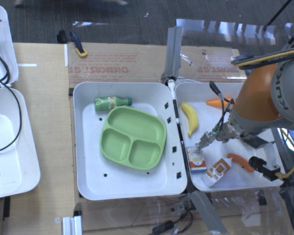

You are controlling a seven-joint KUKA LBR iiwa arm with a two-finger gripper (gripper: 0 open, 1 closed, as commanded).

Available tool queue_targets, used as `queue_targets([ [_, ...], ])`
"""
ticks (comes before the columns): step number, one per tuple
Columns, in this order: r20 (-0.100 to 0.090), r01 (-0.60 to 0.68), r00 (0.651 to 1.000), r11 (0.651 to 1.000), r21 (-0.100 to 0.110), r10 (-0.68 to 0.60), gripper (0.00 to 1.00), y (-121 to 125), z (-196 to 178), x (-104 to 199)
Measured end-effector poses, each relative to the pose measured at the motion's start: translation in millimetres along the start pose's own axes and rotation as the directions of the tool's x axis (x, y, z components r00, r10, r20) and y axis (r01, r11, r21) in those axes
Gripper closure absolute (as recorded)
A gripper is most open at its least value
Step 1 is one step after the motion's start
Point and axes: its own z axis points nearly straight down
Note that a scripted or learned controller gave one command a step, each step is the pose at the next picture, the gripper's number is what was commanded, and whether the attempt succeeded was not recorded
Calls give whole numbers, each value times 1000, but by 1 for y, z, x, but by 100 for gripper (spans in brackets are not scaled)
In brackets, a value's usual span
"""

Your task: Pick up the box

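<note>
Hand is low over the right bin, just above the small box lying at the bin's left wall. Can't tell how wide it's open; nothing visibly held. A second carton lies just right of the box. Banana behind. Left bin holds green tray and bottle.

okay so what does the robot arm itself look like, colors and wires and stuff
The arm is bulky and rounded: grey shell with a broad orange band above the wrist and dark lettering on the grey part. Black and yellow cables run along it. Its hand is small, metallic grey, with thin wires near it.
</note>
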Motion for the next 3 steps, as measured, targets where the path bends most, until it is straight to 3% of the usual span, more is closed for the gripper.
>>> queue_targets([
  [1,1,-52,999,999,0,52,0,99,13,-48],
  [2,0,87,996,996,0,-87,0,44,13,-58],
  [3,2,-7,1000,1000,-2,7,0,122,-29,-54],
])
